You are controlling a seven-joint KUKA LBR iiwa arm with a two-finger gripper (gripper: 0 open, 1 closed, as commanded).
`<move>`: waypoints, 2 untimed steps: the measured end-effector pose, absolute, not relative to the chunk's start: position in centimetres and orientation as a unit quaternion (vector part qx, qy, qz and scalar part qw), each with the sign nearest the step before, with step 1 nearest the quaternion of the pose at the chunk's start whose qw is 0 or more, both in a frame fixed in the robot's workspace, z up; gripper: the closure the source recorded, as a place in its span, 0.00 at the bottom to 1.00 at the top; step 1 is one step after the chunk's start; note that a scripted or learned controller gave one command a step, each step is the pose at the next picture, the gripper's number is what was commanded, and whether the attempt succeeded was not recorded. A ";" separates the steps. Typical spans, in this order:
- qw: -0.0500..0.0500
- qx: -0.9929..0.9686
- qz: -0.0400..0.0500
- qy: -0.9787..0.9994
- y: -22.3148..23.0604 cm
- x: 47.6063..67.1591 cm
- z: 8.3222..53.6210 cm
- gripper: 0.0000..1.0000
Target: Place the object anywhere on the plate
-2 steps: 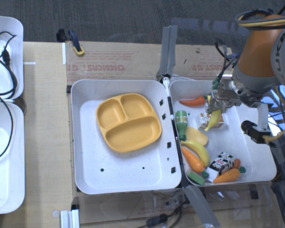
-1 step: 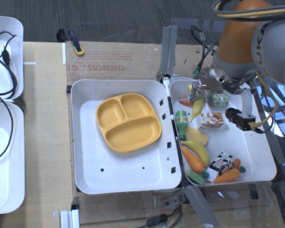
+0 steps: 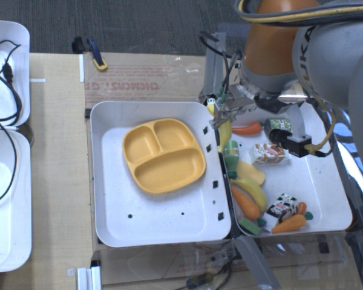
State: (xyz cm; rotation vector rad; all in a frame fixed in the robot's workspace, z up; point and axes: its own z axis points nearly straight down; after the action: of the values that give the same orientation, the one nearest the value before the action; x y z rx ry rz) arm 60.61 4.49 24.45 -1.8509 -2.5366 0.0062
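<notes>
Hand [image 3: 221,115] at the plate's [image 3: 163,156] three o'clock; grip state unreadable. Judged risk: the yellow object [image 3: 224,133] beneath it slips off, landing outside the plate.

The divided plate [image 3: 164,155] lies in the left bin [image 3: 109,222]. The right bin [image 3: 333,180] holds toy food: a banana [image 3: 251,190] and carrot [image 3: 247,203] near the shared wall, a small carton [image 3: 269,153] behind them, another carrot [image 3: 288,223] at the front.
</notes>
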 end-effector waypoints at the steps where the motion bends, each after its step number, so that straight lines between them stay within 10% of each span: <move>1: 0.002 -0.532 0.002 -0.847 -1.0 57.4 19.8 1.00; 2: 0.002 -0.544 0.002 -0.839 4.9 56.9 18.9 1.00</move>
State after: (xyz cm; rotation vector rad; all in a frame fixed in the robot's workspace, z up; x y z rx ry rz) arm 56.89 4.94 18.90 -1.7079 -2.6326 0.0062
